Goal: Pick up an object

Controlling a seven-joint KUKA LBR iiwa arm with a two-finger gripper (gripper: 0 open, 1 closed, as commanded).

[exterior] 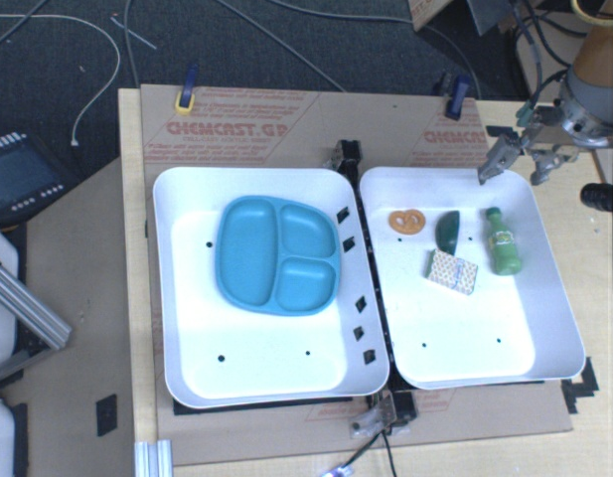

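My gripper (515,169) hangs open above the far right corner of the right bin (485,356), its two fingers spread with nothing between them. In that bin, near the far side, lie a small brown pretzel (406,222), a dark green oval object (447,232), a green bottle (502,240) lying on its side, and a small checkered packet (453,271). The green bottle is the closest to the gripper, a little nearer the camera than the fingers.
The left bin (187,346) holds a blue divided plate (276,254). Black clips (352,276) line the seam between the two bins. Blue clamps (457,95) hold the cardboard base at the far edge. Cables run along the floor behind.
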